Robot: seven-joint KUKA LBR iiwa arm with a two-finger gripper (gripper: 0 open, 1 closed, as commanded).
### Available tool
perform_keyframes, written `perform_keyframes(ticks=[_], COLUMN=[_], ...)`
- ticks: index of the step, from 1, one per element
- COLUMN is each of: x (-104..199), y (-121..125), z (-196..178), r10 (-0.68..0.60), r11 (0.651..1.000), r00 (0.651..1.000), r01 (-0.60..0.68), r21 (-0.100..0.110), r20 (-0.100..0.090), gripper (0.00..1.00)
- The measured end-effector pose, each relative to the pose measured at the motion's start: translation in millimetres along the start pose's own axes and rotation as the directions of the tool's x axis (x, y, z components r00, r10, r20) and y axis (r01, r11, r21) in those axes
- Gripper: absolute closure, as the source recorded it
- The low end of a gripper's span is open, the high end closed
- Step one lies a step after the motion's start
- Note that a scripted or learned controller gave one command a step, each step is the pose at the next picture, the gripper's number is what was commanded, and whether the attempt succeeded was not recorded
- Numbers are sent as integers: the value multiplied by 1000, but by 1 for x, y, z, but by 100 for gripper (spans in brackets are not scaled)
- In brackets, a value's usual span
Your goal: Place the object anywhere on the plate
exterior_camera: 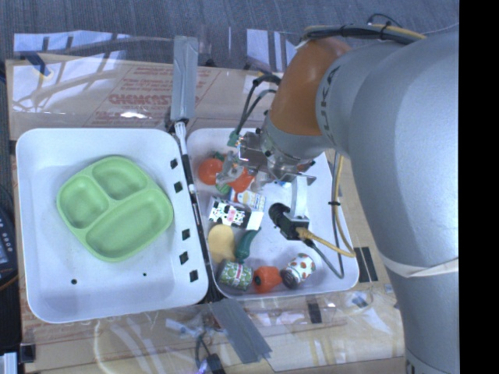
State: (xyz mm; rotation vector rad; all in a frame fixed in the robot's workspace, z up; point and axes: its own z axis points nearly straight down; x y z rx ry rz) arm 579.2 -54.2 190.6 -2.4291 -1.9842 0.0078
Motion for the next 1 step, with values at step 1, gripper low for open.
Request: perform_keyframes(ticks=[1], x=[-1], y=[0], z=[0], r10=[1], r11=[1000], r00=[1000], r01=[-1], r21=[0], r20=[0], gripper=[0])
